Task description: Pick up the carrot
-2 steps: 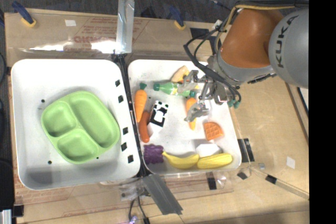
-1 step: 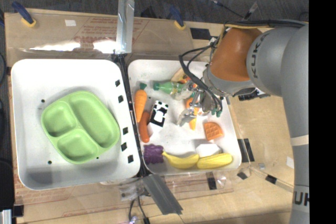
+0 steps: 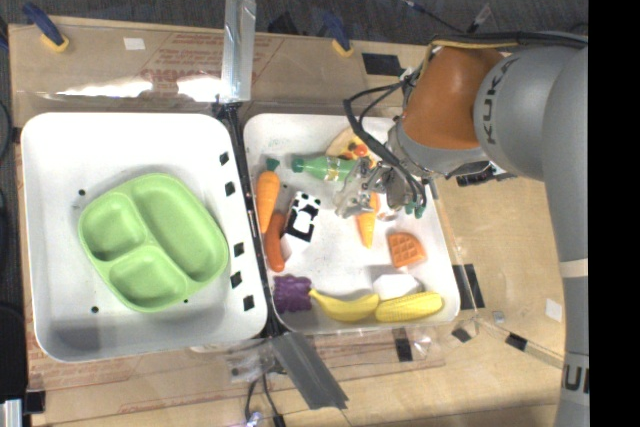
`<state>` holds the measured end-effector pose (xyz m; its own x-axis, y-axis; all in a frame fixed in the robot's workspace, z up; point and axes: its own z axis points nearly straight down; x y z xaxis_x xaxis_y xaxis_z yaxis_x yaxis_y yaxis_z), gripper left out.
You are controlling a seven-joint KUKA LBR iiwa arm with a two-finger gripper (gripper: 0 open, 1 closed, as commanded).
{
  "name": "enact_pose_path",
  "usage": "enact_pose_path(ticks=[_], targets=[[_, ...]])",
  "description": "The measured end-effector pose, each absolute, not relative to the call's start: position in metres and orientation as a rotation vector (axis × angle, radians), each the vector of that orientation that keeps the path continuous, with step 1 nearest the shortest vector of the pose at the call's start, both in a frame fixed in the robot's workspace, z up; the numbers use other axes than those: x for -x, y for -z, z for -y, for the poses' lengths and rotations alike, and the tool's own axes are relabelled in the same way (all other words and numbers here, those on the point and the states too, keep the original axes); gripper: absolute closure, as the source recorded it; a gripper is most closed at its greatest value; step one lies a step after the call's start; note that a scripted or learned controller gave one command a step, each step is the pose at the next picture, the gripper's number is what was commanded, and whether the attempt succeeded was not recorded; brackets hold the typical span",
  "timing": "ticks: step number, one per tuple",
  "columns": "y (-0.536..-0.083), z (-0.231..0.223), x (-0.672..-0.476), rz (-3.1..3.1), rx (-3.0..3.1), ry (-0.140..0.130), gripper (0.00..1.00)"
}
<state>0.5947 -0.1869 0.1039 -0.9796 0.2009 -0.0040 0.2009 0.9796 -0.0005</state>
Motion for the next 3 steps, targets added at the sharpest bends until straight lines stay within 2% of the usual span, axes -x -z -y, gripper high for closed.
enact_pose_path(ticks=[1,2,3], targets=[[-0.174,0.139,-0.630,-3.121,-0.269,-0.001,1.00],[-0.261,0.140,-0.615,-3.074,-0.612,0.001,1.00],[-0.296,0.180,-0.613,-3.122,-0.307,0.003,1.00]])
